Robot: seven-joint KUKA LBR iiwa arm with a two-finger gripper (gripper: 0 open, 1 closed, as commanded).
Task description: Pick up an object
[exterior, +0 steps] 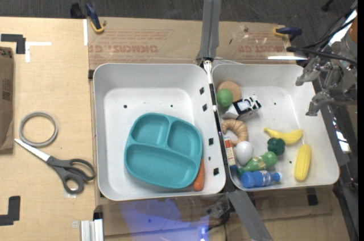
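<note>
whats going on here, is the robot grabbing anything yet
Not yet. The end effector is over the right edge of the right bin, with nothing visibly held. That bin holds small toys: a banana, a corn cob, a blue bottle and a white egg. The left bin holds a teal divided plate with a carrot beside it. Scissors and a roll of tape lie on the bench.
</note>
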